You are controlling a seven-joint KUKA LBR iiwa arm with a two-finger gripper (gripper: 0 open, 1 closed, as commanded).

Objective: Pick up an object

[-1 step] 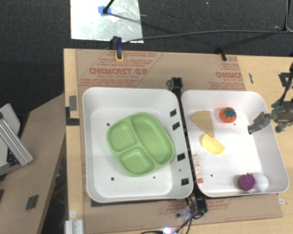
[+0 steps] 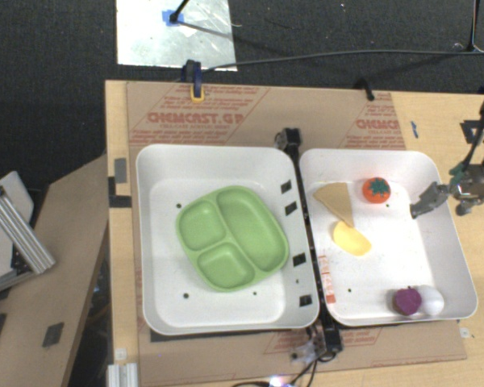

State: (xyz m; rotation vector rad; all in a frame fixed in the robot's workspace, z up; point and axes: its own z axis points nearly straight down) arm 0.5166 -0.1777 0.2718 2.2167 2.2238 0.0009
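Gripper [image 2: 423, 202] is hanging over right bin's [image 2: 460, 252] right rim, nothing btwn its fingers; can't tell how wide. Tomato [image 2: 377, 189] is sitting near back, w/ tan wedge [image 2: 336, 201] & yellow piece [image 2: 351, 239] nearer the divider. Purple ball [image 2: 407, 301] is resting front right. Green tray [image 2: 231, 238] is lying in left bin [image 2: 157, 216].

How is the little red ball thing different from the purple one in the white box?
The red-orange piece has a green top; the purple piece is plain dark purple. The red-orange piece sits near the far wall of the right bin; the purple piece sits in its near corner, touching a white round object. Both are small, roundish and in the same bin.
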